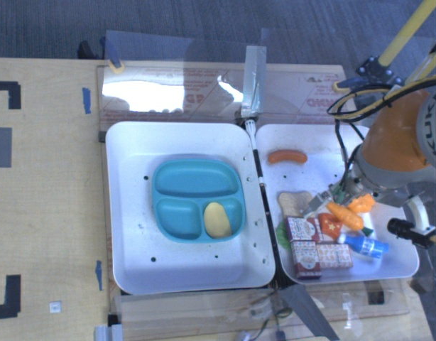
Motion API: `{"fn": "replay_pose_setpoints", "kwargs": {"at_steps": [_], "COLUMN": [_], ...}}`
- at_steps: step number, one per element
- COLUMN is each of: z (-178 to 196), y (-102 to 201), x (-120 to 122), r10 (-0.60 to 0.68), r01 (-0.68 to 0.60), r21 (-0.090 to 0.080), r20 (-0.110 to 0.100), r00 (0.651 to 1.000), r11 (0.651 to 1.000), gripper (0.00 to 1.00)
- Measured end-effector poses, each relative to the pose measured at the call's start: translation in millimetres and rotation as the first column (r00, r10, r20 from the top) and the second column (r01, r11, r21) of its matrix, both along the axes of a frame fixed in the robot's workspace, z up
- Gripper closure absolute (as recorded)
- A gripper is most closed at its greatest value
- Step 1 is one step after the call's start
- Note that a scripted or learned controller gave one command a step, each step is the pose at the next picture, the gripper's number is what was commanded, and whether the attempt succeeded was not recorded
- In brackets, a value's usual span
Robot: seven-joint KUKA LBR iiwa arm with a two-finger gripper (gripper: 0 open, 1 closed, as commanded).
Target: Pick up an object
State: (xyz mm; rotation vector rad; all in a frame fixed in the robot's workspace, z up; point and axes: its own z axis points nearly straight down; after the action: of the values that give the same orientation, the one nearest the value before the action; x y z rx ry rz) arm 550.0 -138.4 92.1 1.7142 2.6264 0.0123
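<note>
The right bin (pixel 388 137) was crowded along its lower half, and only its upper part, toward 12 o'clock, had free floor. There a sausage (pixel 286 157) lay alone, well apart from the heap. The arm (pixel 395 137) entered from 3 o'clock and covered the right rim of this bin. The gripper (pixel 336 192) was low over the heap; whether it was open or closed, I could not tell, and nothing was seen held in it.

At 4 o'clock from the gripper lay a carrot (pixel 346 215), touching the other pieces. At 9 o'clock from the gripper lay a beige slice (pixel 295 202). Two red and white cartons (pixel 312 246) lay close to the lower wall, at 7 o'clock from the gripper, and a blue bottle (pixel 366 246) lay just beside them at 3 o'clock of them. These things stood tight together, with little room between them.

The left bin (pixel 126 190) had wide free borders. In its middle sat a blue tray (pixel 193 180), and a yellow potato (pixel 217 219) lay in the tray's lower right compartment.

Both bins rested on a pale wooden bench (pixel 40 212). A clear sheet (pixel 168 84) lay behind the bins at 12 o'clock, and beyond it was grey carpet (pixel 204 6).
</note>
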Motion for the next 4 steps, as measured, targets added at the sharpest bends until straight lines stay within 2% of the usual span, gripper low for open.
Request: {"fn": "replay_pose_setpoints", "kwargs": {"at_steps": [1, 2, 3, 4], "z": [11, 119, 117, 87], "y": [0, 104, 102, 14], "x": [2, 45, 44, -6], "r10": [-0.002, -0.251, -0.255, -0.242], "r01": [0.002, 0.251, 0.255, 0.242], "r21": [0.000, 0.000, -0.003, -0.007], "r20": [0.007, -0.003, -0.007, -0.012], "r00": [1.000, 0.968, 0.967, 0.970], "r11": [1.000, 0.968, 0.967, 0.970], "gripper": [1.00, 1.00, 0.00, 0.00]}}
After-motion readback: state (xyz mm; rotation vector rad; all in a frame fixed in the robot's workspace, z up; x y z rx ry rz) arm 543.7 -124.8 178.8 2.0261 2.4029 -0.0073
